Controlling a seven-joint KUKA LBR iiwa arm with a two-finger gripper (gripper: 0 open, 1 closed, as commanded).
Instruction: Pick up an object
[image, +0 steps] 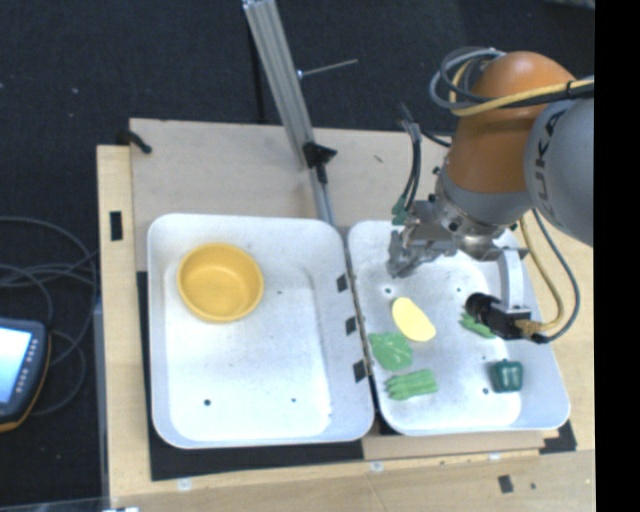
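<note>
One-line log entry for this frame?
hand above right bin, holding nothing | pale yellow piece just below | yellow bowl in left bin

Yellow bowl (221, 282) in left bin (170, 400); claw (403, 256) above right bin (545, 405).

Wooden bench (230, 160), two bins (170, 400) (white)

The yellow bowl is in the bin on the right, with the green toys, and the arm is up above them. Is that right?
Not quite. The camera view shows the yellow bowl alone in the left bin. The green toys lie in the right bin, and the arm's tool is above them.
</note>
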